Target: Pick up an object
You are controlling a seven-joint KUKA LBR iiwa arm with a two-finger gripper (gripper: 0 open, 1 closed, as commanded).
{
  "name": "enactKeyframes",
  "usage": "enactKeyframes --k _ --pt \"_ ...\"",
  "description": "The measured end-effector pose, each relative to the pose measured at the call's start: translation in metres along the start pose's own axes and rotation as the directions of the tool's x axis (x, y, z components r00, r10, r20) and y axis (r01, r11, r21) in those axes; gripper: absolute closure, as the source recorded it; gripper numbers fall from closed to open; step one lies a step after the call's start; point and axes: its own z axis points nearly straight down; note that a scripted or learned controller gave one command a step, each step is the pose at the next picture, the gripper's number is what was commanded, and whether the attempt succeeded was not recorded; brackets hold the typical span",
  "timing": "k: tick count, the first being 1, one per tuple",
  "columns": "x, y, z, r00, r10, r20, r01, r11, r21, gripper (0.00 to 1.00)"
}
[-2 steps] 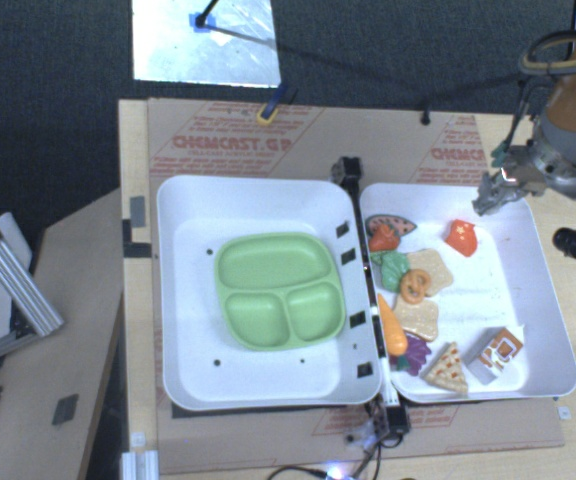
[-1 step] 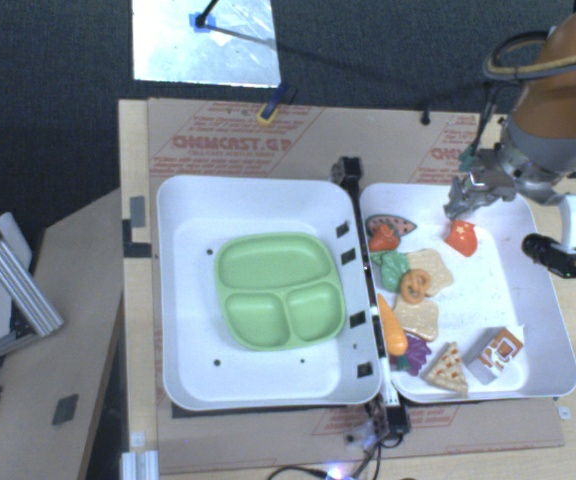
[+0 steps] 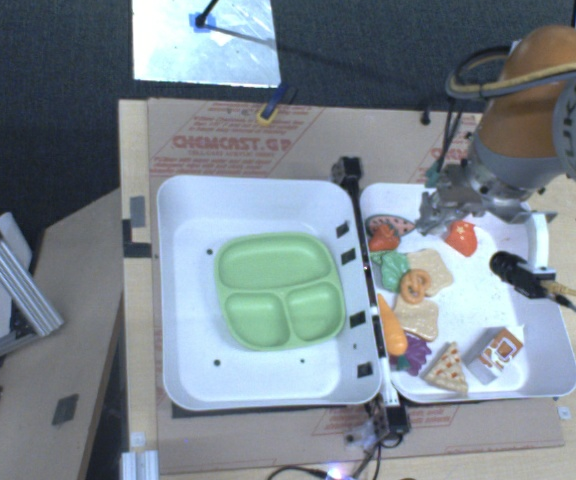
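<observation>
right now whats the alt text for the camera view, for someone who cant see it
A grey robot arm's gripper hangs over the far edge of the right bin, which holds toy food: a strawberry, pretzel, bread slices, carrot, pizza slice and small carton. The left bin holds a green divided plate.

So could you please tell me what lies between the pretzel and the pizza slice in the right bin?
In the camera view, a toast slice lies between the pretzel and the pizza slice.
</observation>
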Motion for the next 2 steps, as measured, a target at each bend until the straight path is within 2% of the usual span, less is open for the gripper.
enactKeyframes --k 2 --pt "0.104 -0.019 -0.001 1.0 0.0 0.0 0.0 1.0 0.0 1.0"
